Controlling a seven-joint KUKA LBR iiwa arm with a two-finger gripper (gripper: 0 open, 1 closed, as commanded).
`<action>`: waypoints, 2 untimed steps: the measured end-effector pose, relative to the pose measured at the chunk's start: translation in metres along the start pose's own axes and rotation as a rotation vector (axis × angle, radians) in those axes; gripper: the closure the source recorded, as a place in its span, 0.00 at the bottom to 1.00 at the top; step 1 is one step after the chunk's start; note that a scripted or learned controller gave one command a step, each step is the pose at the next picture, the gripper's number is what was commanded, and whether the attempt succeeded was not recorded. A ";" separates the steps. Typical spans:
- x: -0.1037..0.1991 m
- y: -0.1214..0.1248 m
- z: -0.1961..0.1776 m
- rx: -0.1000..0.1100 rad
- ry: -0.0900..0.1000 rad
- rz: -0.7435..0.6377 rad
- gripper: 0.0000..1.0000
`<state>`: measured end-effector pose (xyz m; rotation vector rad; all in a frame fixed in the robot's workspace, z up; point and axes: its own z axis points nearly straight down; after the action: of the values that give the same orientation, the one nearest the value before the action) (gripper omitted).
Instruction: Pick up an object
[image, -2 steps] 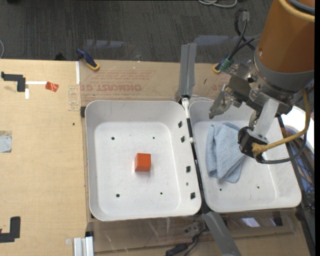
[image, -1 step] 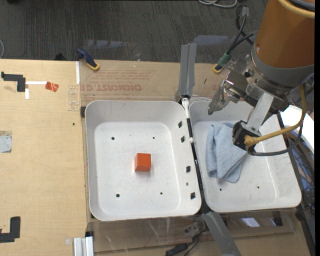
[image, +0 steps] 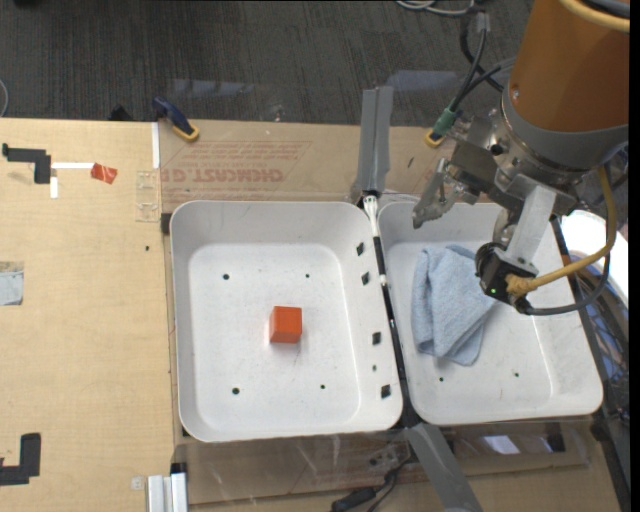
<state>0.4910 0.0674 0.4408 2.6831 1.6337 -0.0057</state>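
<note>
- Over the right bin (image: 560, 395) the arm hangs, its gripper (image: 432, 205) pointing down and to the left above that bin's far-left corner.
- What the gripper is doing at its tip I cannot tell; the end is small and dark against the bin rim, so nothing is claimed there, and nothing shows between its tips.
- Just near of the gripper and a touch to the right lies the blue cloth (image: 452, 303), crumpled, apart from the tip as far as this slanted view lets me judge.
- Its long axis runs far to near, from a bunched top edge down to a pointed fold near the bin's middle.
- Well away to the left, across the ridge where the two bins meet, sits the red block (image: 286, 325), roughly central in the left bin (image: 200, 400).
- So the cloth is by far the closer candidate: a short drop towards the near side reaches it, while the block calls for a long sweep leftward over the divide.
- My read: the cloth is the likelier target, and a soft heap like that may slip or lift only by one fold.
- Count: one arm, one gripper, two white bins, one blue cloth, one red block.
- Off on the table (image: 80, 330) at far left, a small red tag (image: 103, 173) sits by itself, outside both bins.
</note>
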 end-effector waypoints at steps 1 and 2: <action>-0.001 -0.014 0.000 0.001 -0.001 0.128 0.00; 0.019 -0.015 0.000 0.000 -0.001 0.108 0.00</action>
<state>0.4869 0.0913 0.4406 2.7667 1.4861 -0.0061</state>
